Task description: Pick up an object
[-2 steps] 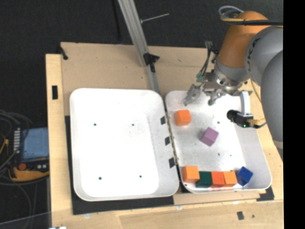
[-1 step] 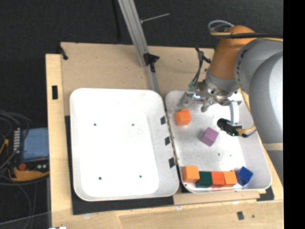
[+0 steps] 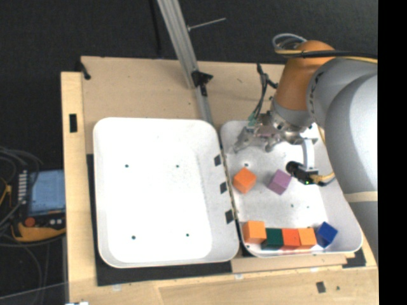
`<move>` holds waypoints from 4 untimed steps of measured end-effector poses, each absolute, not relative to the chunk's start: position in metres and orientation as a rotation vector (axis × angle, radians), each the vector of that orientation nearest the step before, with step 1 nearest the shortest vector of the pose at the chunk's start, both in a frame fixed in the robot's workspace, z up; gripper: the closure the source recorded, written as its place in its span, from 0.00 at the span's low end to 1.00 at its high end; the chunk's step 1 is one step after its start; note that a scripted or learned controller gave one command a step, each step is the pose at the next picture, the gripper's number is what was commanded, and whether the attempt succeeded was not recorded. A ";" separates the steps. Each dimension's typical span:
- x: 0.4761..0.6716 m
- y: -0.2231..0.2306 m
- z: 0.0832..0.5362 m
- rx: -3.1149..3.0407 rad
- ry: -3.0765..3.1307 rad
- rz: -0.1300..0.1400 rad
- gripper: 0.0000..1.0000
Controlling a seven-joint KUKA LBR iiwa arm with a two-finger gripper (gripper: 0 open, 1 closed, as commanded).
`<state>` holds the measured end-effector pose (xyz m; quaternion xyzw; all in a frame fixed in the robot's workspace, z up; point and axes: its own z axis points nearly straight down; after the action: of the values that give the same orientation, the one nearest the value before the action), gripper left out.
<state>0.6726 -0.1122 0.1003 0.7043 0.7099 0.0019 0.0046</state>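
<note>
My gripper (image 3: 254,142) hangs over the back of the right bin (image 3: 331,202), its fingers spread open with nothing between them. An orange cube (image 3: 244,180) lies just in front of it, and a purple cube (image 3: 278,182) sits to that cube's right. Along the bin's front edge stands a row of blocks: orange (image 3: 255,230), green (image 3: 274,237), orange (image 3: 291,237), orange (image 3: 307,236) and blue (image 3: 326,233). The grey arm with its orange band (image 3: 296,88) comes in from the right.
The left bin (image 3: 152,189) lies beside the right one, a thin rim between them. A slanted metal rail (image 3: 181,43) runs from the top down to the bins' back edge. A blue device and cables (image 3: 44,196) sit off the bench at the left.
</note>
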 end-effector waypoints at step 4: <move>0.678 -0.123 0.246 2.209 2.230 0.005 1.00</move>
<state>0.6783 -0.1229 0.2458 0.7038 0.7104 0.0017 0.0016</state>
